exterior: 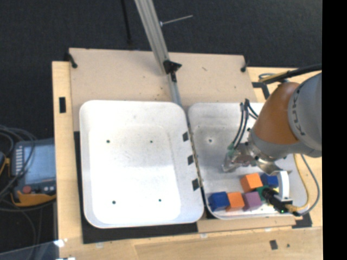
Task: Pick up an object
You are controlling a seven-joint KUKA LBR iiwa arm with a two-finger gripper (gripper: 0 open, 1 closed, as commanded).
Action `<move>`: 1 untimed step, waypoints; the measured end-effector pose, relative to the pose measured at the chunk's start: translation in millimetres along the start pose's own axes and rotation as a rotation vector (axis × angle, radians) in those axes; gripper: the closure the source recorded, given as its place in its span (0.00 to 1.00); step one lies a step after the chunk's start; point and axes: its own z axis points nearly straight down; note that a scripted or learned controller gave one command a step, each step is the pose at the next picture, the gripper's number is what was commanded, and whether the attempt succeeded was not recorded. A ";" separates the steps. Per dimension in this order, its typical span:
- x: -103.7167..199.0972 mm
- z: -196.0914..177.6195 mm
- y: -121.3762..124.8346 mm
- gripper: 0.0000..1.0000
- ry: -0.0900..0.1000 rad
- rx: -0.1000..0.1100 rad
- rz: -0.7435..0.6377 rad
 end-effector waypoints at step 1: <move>-0.8 -51.3 12.3 1.00 -0.002 -0.001 -0.012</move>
